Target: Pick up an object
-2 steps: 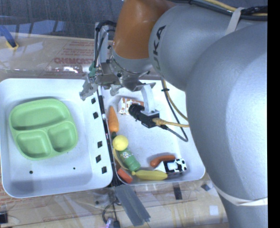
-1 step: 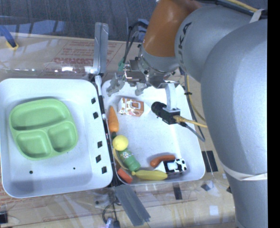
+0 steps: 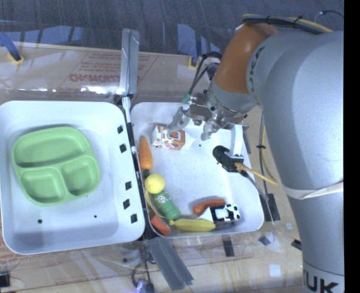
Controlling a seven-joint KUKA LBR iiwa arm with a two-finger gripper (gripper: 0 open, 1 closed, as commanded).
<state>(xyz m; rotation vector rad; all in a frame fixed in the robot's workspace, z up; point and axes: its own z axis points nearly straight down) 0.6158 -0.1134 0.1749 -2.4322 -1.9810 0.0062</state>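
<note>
Hovering tool: the gripper hangs over the back part of the right bin, with its fingers spread apart and nothing between them.
Nearest thing: a small orange and white carton lies just beside the left fingertip, on the bin floor, near the back left corner. It seems the most likely target, but this is my judgement.
Carton handling: it looks light and made of thin card, so it probably gives a little under pressure and may slide on the smooth white floor. I would take it across its two flat long faces, near the middle, with the fingers well down.
Other candidates: a carrot lies against the left wall, a yellow ball just in front of it, then a green piece, a banana and a red sausage close together near the front.
Round things: the ball and the carrot look hard and smooth, so they can roll or slip out of a narrow pinch.
Black and white toy: a small one sits beside the sausage; its shape is too small to tell.
Left bin: it bears a green divided plate, well apart from the arm.
Risk: the wall and the neighbours leave little room for the fingers near the front.
</note>
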